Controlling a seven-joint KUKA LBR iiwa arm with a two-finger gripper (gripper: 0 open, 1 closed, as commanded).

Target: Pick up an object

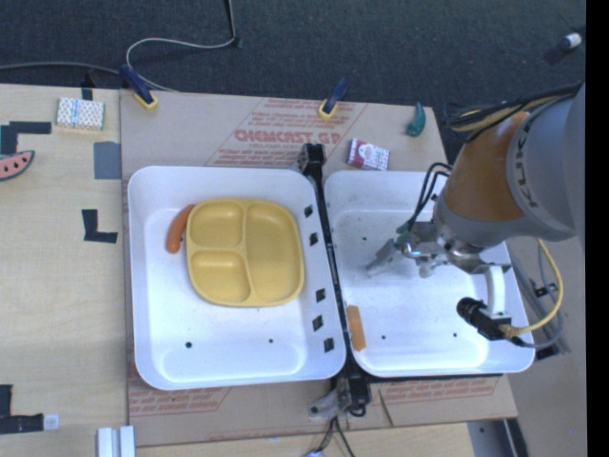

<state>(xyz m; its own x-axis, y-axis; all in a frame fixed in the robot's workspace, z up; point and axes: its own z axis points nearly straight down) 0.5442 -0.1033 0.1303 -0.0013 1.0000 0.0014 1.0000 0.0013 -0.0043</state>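
Presently, the arm (509, 174) reaches in from the right over the right bin (381, 355), its orange band sitting above the wrist. The gripper (404, 258) hangs low over the middle of that bin's floor. Its fingers (381, 260) are spread apart, one pointing left toward the divider and the other lying closer to the wrist — nothing sits between them. Whether the tips touch the bin floor cannot be told.

An orange carrot-like piece (355, 327) lies in the right bin against its left wall, near the front corner, well apart from the gripper.

In the left bin (228, 365) a yellow divided plate (245, 251) rests flat in the upper half. An orange sausage-shaped item (176, 228) lies just beside the plate's left edge, seemingly touching it.

Outside the bins — on the cardboard sheet (276, 131) under them — a small red-and-white packet (366, 154) lies just behind the right bin. Two blue-and-yellow clamps (333, 98) grip the sheet's far edge, and a green clip (416, 119) lies near its right corner. A watermelon-slice toy (11, 165) lies at the far left of the bench (57, 255).
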